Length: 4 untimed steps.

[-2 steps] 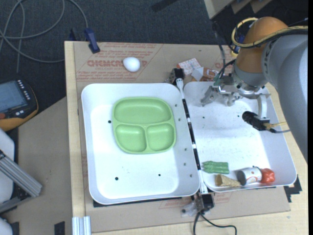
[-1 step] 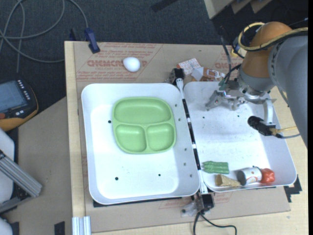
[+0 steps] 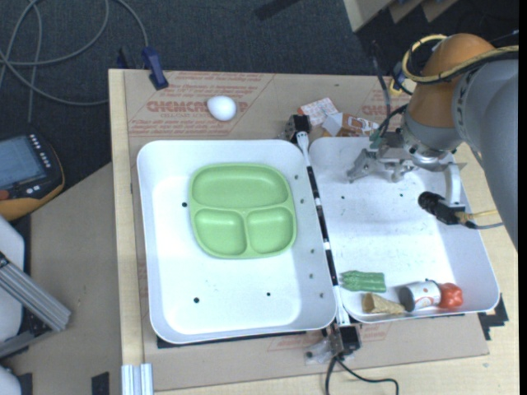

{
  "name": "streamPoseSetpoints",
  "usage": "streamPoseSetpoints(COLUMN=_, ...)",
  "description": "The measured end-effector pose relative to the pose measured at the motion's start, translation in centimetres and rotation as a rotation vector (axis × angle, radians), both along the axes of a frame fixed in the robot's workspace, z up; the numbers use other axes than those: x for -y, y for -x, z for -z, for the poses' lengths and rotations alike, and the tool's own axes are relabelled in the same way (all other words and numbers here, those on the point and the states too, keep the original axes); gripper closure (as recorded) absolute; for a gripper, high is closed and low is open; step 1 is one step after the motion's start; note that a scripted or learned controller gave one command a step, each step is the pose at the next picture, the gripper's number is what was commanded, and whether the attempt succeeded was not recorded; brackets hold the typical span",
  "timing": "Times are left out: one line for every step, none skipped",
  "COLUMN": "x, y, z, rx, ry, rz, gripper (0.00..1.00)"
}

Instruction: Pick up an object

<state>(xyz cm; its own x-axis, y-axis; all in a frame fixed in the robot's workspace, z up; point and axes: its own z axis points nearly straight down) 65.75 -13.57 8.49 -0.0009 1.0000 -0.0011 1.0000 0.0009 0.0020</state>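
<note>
Jaws (image 3: 370,164) hung spread and empty over our right bin's (image 3: 387,220) far end (we judged them merely poised); toys (image 3: 403,293) lay heaped along its near edge, well apart.

A white egg-shaped ball (image 3: 221,107) is lying on the surface (image 3: 247,97) behind the left bin. A blue clamp (image 3: 154,67) is gripping its far edge. A handheld pendant (image 3: 25,167) is sitting off to the left, beneath looping grey cable (image 3: 49,23).
</note>
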Motion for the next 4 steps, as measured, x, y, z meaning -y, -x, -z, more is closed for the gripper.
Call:
streamPoseSetpoints(x=5.6, y=-1.0, z=-1.7, rx=0.001, ry=0.001, rz=0.001, gripper=0.0)
streamPoseSetpoints(x=8.4, y=-1.0, z=-6.2, rx=0.002, ry=0.001, rz=0.001, gripper=0.0)
streamPoseSetpoints(x=5.1, y=-0.9, z=0.1, rx=-0.004, ry=-0.002, rz=0.0, gripper=0.0)
streamPoseSetpoints(x=8.3, y=0.9, z=-2.0, rx=-0.003, ry=-0.002, rz=0.001, gripper=0.0)
